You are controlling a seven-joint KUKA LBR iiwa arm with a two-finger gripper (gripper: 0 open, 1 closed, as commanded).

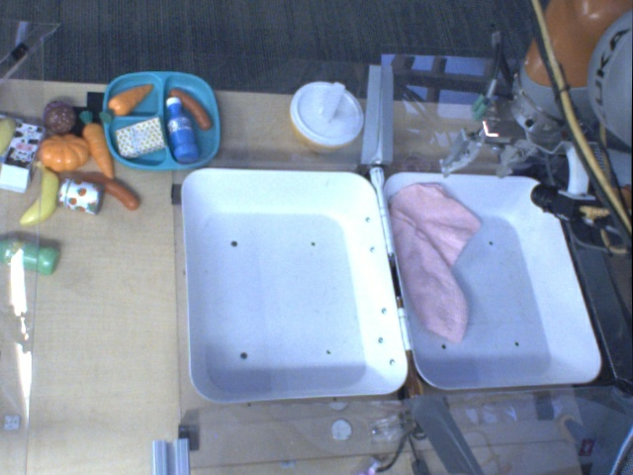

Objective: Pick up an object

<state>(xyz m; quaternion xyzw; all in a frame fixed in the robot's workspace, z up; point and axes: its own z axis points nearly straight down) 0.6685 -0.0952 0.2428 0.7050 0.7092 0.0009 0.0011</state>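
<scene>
A crumpled pink cloth (432, 257) lies in the right white bin (524, 334), along its left side, running from the back toward the middle. My gripper (482, 158) hangs over the bin's back rim, just behind and to the right of the cloth's upper end. Its two fingers are spread apart and open, with nothing between them. The grey arm with its orange band comes in from the top right corner.
The left white bin (287, 275) adjoins the right one. Behind it stand a white lidded tub (326, 115) and a blue divided plate (210, 97) of toy food. More toy food (69, 171) lies scattered on the bench at far left.
</scene>
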